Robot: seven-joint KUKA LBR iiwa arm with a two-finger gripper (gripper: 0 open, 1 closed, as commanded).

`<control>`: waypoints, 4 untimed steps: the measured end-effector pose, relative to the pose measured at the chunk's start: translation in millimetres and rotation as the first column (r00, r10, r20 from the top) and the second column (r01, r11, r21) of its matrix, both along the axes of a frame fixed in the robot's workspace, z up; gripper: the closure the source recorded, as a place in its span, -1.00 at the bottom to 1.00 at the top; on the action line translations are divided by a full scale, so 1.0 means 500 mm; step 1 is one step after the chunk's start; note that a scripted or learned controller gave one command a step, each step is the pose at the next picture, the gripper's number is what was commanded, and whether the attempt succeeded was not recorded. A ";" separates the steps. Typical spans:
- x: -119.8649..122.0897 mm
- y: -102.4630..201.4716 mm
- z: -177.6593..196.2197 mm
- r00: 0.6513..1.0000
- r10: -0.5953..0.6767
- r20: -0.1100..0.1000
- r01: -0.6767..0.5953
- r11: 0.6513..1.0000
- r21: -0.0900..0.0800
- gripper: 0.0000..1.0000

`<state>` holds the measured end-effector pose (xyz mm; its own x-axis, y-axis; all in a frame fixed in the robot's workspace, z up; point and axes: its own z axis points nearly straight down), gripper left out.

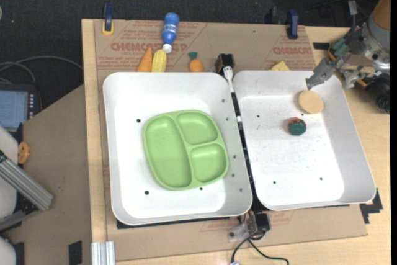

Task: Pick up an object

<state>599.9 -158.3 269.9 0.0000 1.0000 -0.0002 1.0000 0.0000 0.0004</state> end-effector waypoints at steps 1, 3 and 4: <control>-0.046 -0.003 -0.332 1.000 -0.001 -0.015 0.001 1.000 0.004 -1.00; -0.010 0.032 -0.370 1.000 0.000 -0.002 0.000 1.000 0.001 -1.00; -0.010 0.032 -0.370 1.000 0.000 -0.002 0.000 1.000 0.001 -1.00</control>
